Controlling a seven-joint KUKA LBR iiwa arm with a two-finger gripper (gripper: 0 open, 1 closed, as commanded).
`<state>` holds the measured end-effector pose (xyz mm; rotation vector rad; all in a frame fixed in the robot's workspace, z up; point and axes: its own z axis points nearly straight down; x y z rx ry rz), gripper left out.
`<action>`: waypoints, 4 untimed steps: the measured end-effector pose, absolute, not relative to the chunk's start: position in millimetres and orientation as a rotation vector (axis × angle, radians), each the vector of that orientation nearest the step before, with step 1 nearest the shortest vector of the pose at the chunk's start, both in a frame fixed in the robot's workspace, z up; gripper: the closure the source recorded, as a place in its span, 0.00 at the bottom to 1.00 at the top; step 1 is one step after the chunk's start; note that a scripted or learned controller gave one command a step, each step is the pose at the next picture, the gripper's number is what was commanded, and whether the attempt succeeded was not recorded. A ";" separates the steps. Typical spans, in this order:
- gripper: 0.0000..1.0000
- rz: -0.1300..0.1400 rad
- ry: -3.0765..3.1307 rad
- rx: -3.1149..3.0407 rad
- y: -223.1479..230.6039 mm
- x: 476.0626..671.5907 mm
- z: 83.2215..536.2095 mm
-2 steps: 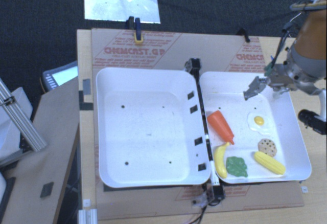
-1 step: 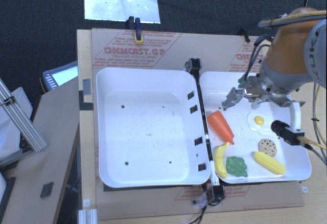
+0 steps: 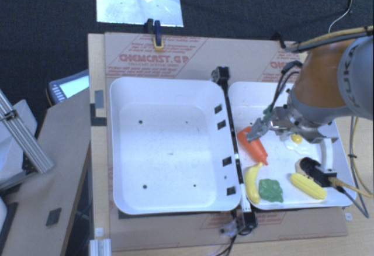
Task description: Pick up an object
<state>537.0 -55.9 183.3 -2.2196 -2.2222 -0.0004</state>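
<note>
The right bin point(image 3: 248, 103) holds several toy foods. An orange carrot point(image 3: 256, 147) lies near the bin's left wall, pointing down and to the right. My gripper point(image 3: 259, 128) hangs at the carrot's upper end, close over it or touching it. I cannot see whether anything is held. Below the carrot lie a yellow banana point(image 3: 252, 182) and a green leafy piece point(image 3: 270, 189). A yellow corn cob point(image 3: 308, 185) rests near the front right. A small white and yellow egg piece point(image 3: 295, 139) shows just under the wrist.
The left bin point(image 3: 169, 149) stands beside the right one, with a black-clipped divider rim point(image 3: 228, 132) between them. The arm's grey and orange body point(image 3: 327, 85) covers the right bin's back right part. Cardboard point(image 3: 175, 56) lies under both bins.
</note>
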 end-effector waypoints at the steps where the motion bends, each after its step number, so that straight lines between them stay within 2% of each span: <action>1: 0.00 -0.002 -2.232 -2.208 17.5 518.5 184.2; 2: 0.00 -0.002 -2.222 -2.225 -20.9 531.7 184.6; 3: 1.00 -0.005 -2.226 -2.220 -18.6 532.2 195.0; 4: 1.00 -0.008 -2.229 -2.219 -18.3 533.2 205.9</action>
